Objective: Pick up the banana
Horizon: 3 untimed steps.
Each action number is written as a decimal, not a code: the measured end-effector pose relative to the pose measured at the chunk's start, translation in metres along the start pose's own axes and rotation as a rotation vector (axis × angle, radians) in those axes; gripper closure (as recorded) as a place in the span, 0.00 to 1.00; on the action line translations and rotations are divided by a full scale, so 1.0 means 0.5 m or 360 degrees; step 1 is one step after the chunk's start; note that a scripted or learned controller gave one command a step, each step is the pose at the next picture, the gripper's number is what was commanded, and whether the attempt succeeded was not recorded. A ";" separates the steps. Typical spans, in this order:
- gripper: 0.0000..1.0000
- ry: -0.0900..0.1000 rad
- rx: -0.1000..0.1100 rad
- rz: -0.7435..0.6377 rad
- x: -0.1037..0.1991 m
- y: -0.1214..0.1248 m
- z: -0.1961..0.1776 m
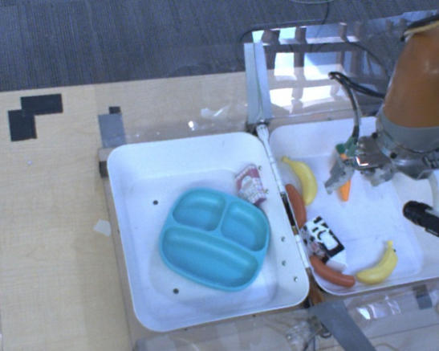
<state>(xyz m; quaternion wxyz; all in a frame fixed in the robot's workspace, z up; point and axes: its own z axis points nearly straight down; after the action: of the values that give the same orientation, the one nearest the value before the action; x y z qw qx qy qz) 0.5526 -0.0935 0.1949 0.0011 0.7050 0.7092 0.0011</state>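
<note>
Fingers (342, 180) slightly parted over right bin (426, 263), nothing held. Banana (304, 178) at 9 o'clock; carrot (346, 189) just below; second banana (379, 264) at 6.

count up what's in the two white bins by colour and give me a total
Yellow: 2, banana and banana
Red: 3, sausage, sausage, packet
Blue: 1, divided plate
Orange: 1, carrot
Black and white: 1, small box
Total: 8

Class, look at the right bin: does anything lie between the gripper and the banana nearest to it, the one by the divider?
Nothing visible does. The gripper hangs over the right bin, with bare white floor between it and the banana to its left. An orange piece sits right at the gripper, not in the gap. A second banana lies near the front wall.
</note>
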 end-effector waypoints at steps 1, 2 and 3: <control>0.00 0.0000 0.0002 0.0167 -0.078 -0.108 0.173; 0.00 -0.0001 -0.0003 0.0029 -0.056 -0.129 0.084; 0.00 -0.0004 -0.0013 -0.0082 -0.181 -0.126 0.211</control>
<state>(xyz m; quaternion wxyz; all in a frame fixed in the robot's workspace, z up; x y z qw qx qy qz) 0.4906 -0.1844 0.0890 0.0050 0.6866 0.7270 0.0032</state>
